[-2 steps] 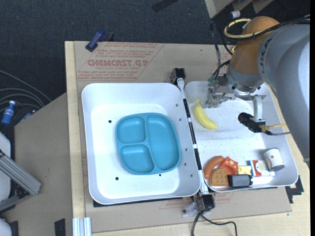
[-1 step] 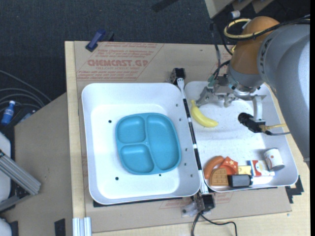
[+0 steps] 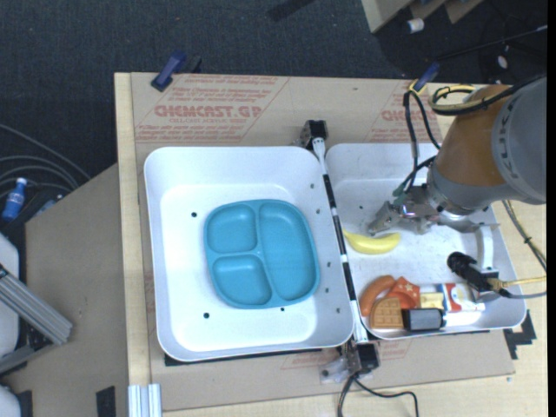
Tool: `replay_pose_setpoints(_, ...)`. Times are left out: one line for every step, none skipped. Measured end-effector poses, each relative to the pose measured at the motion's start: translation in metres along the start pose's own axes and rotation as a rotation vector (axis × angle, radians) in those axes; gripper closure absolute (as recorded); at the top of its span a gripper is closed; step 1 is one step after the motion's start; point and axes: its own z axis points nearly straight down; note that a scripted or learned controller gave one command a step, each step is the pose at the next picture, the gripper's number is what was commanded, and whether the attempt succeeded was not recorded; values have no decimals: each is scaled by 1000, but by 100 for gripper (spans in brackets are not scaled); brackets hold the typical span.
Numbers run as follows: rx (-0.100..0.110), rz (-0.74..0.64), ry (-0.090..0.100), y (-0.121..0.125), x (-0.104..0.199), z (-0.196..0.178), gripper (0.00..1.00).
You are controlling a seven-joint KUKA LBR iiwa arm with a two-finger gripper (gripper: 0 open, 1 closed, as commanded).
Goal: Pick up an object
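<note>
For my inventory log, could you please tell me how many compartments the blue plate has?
3. The blue plate in the left bin has one top-left, one tall on the right, one bottom-left.

Robotics lab: plywood bench (image 3: 261, 102) on dark carpet (image 3: 78, 24), two white bins (image 3: 174, 172), loose cables (image 3: 35, 155) at left, aluminium framing (image 3: 35, 307) near left, blue clamps (image 3: 169, 70) on the far edge.

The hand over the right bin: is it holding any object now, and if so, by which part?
It cannot be told. The hand sits right above the banana, near its upper edge, but no part of the banana is seen gripped.
</note>
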Motion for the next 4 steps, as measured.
replay_pose_setpoints(-3,-1,0,1,1,-10,100)
replay_pose_setpoints(-2,-1,0,1,1,-10,0)
replay_pose_setpoints(-4,0,0,1,1,-20,100)
replay_pose_setpoints(-3,0,0,1,1,-20,0)
